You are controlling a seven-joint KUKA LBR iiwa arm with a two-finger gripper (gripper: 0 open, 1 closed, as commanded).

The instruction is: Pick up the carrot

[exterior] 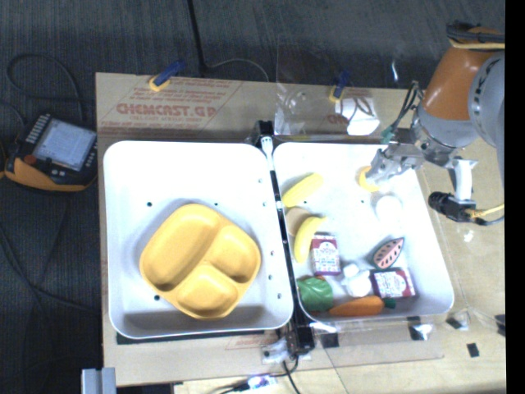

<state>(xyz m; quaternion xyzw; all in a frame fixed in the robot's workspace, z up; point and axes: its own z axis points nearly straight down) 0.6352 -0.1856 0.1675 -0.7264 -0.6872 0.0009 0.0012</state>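
The carrot (358,306) is orange with a green end and lies flat along the front wall of the right bin (426,220). My gripper (384,167) hangs over the bin's back right part, far from the carrot, just beside a small yellow piece (365,178). Nothing shows between its fingers.
The right bin also holds two bananas (300,189) (306,234), a red carton (326,254), a green vegetable (315,292), a second red carton (391,283), a watermelon slice (387,252) and white pieces (387,206). A yellow divided dish (202,258) sits in the left bin (123,220).
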